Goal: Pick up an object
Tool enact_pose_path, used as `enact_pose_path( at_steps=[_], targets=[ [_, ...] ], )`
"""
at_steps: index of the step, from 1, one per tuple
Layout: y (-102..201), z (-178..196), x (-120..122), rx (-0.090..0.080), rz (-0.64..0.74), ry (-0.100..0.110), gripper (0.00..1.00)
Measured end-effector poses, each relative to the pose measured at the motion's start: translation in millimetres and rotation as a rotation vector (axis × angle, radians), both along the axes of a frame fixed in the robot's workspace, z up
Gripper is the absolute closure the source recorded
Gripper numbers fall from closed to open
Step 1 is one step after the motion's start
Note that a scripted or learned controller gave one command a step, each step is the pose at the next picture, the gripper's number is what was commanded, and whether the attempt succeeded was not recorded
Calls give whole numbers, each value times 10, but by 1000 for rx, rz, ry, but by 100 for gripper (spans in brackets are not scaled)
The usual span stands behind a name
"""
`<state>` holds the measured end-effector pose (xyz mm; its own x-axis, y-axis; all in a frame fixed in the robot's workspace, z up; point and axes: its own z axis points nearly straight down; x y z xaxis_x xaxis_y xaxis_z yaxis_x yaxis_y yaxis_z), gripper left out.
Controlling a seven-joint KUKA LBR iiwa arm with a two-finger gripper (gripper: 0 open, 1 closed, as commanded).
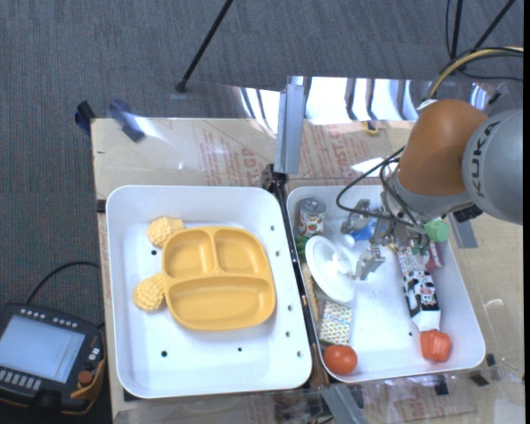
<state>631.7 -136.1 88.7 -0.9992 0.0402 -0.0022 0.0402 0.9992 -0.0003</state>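
I see the gripper low beside the white bowl, fingers spread, nothing held; pickup not yet done.

Count, per kind:
- Shallow white bins: 2, left and right.
- Yellow three-compartment plastic plate: 1, left bin.
- Yellow waffle-textured round pieces: 2, far and near, left of plate.
- Right bin: small tin can 1; white round dish 1; red-orange tomato-like ball 1; cow-print carton 1.
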Motion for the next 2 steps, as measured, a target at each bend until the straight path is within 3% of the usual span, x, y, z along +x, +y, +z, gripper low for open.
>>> enact_pose_path(
  at_steps=[1,2],
  targets=[
    [-180,-3,25,0,48,-2,0],
    [-665,-6,-405,1,24,0,0]
  ],
)
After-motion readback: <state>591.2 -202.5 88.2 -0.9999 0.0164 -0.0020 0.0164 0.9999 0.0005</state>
